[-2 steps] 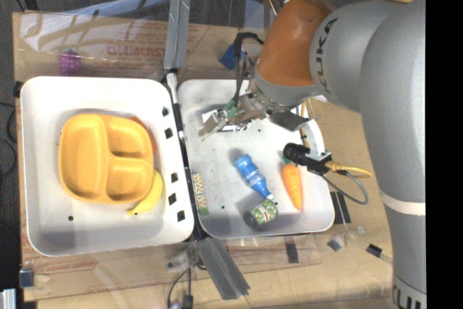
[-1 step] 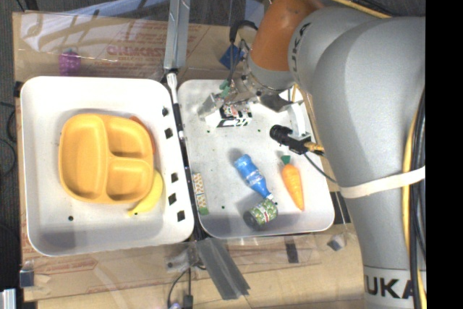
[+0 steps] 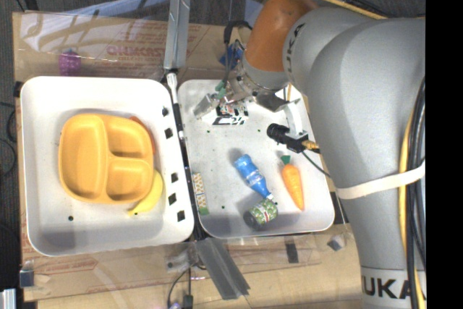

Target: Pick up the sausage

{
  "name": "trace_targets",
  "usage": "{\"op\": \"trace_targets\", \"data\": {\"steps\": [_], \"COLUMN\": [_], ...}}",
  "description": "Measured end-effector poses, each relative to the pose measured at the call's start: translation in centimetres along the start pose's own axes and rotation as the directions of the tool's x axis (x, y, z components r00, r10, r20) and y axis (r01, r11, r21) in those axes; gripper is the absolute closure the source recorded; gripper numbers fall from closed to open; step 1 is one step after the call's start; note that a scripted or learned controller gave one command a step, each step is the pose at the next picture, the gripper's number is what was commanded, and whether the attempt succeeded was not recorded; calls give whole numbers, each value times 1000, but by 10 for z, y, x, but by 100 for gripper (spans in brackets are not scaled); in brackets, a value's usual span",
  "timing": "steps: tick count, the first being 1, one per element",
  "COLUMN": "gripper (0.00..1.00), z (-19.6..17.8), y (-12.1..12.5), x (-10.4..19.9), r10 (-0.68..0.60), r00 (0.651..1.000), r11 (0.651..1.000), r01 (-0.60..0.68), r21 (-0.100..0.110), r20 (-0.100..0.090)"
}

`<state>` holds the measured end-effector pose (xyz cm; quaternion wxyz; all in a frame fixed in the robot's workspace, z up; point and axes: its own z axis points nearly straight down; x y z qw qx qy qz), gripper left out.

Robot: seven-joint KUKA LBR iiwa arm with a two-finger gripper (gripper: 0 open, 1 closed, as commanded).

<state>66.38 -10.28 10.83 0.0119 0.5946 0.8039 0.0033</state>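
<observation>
Two-finger gripper (image 3: pixel 230 103) low over bin floor, just above blue plastic bottle (image 3: pixel 252 175); open or closed: cannot tell. Nothing seen lifted, so pick judged not done. Sausage position: cannot tell. Count: one bottle; one orange carrot (image 3: pixel 292 185) right of bottle; one green can (image 3: pixel 261 213) below it; one yellow divided plate (image 3: pixel 101 155) and one yellow banana (image 3: pixel 148 197) far left.
</observation>
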Motion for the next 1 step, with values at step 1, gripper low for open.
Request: {"op": "trace_targets", "data": {"steps": [1], "gripper": [100], "z": [-13], "y": [5], "x": [3], "r10": [-7], "r00": [1000], "r11": [1000], "r01": [7], "r21": [-10], "r20": [-3]}}
